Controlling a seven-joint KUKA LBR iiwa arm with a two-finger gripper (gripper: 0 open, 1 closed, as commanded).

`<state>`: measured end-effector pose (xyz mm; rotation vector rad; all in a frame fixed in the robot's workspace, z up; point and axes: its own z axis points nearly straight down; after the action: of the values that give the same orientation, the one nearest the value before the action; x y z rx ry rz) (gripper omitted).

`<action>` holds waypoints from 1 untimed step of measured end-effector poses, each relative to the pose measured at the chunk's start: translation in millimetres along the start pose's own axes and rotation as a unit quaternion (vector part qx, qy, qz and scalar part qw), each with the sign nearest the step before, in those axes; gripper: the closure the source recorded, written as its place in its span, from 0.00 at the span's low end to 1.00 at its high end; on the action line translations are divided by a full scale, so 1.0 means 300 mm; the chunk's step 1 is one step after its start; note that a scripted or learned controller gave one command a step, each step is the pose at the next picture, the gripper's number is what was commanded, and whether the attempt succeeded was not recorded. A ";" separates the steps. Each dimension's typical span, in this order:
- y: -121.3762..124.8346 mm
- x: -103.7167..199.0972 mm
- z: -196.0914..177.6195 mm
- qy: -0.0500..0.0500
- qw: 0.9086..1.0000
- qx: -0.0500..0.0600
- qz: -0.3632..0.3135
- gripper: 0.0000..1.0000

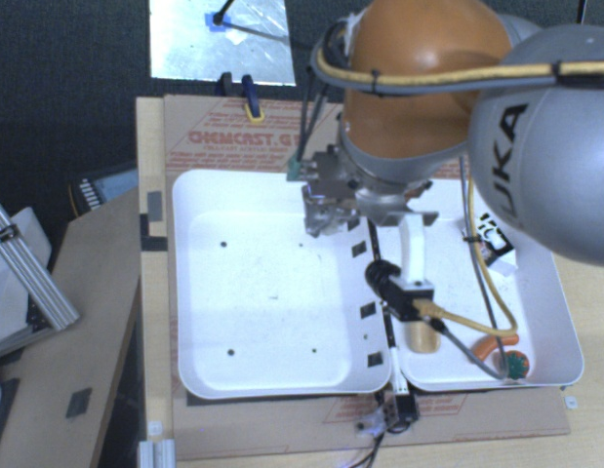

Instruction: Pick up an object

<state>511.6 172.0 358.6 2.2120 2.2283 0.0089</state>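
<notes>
Since the arm [428, 76] leans in over both bins, its bulk covers most of the right bin [550, 300], and the end effector [329, 213] sits low over the left bin [262, 291], can't tell its opening. Only pickable objects: orange carrot-looking thing [495, 337] and green piece [516, 364], well off toward the near right corner

left shallow white bin [253, 291]: smooth matt plastic (faintly speckled)
rounded orange arm band [428, 66]: glossy, smooth
flat brown cardboard sheet [233, 135]: matt paper board
square silvery sheet [221, 25]: shiny, crinkled foil
</notes>
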 end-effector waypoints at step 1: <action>0.124 0.220 -0.055 0.000 1.000 -0.001 -0.001 1.00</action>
<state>548.1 238.2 375.4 2.2103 2.2297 0.0112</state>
